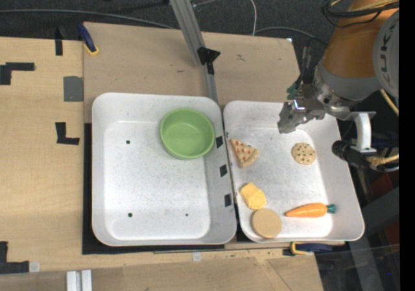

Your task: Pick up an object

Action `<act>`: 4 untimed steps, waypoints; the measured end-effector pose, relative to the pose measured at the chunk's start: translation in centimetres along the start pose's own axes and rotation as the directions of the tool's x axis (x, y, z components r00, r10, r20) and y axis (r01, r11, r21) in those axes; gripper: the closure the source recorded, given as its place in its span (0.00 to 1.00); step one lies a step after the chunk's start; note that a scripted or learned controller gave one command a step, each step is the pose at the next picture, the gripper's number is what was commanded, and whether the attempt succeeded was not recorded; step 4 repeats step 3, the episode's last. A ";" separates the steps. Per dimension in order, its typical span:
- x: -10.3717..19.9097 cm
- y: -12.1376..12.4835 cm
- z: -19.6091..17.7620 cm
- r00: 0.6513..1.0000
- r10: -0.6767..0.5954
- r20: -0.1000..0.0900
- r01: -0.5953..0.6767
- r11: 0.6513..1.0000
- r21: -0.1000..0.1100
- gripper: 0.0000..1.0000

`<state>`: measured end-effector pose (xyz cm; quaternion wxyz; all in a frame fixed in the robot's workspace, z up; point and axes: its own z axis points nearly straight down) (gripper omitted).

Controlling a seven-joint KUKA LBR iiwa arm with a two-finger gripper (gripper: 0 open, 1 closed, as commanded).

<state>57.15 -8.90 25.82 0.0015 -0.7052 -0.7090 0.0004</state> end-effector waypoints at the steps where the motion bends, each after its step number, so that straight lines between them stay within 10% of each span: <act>1: 4.5 -1.1 1.3 1.000 0.000 0.000 0.000 1.000 0.001 1.00; 3: 16.1 -2.0 2.2 1.000 -0.002 0.000 0.002 1.000 0.002 1.00; 4: 16.1 -2.0 2.2 1.000 -0.002 0.000 0.002 1.000 0.002 1.00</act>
